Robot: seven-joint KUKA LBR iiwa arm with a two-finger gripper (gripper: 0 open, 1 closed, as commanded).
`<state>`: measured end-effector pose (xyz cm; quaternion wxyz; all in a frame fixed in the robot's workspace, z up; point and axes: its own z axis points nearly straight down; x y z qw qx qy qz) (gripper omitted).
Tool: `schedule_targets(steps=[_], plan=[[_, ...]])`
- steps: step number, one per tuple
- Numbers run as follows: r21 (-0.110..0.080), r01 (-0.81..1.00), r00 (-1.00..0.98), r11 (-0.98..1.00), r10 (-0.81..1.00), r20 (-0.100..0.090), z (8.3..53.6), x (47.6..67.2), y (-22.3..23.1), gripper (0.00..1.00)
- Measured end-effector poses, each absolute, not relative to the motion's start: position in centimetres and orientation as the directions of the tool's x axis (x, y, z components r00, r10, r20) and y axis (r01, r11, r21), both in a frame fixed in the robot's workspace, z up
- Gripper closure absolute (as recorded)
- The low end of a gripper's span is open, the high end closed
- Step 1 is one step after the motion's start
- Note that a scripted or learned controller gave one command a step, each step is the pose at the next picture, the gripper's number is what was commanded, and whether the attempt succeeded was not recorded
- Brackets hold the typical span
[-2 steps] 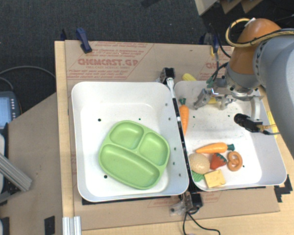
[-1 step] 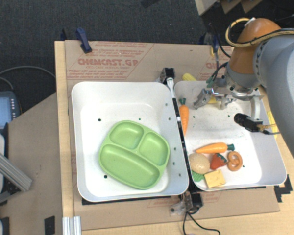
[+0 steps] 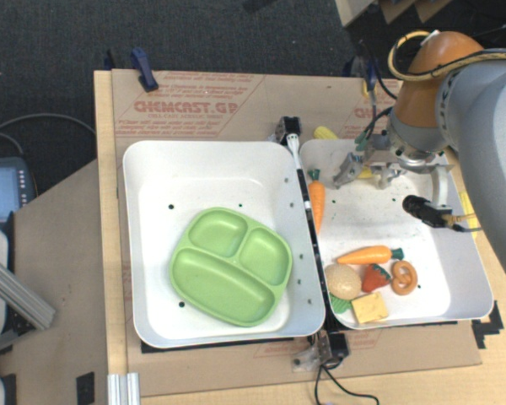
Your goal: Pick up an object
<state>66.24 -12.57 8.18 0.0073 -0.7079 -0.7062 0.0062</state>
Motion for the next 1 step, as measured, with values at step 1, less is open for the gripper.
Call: schedule_targets(steps=[1], plan=[[-0.019, 1.0, 0.002, -0.002, 1.0, 0.002, 8.18, 66.24, -12.57, 0.0]])
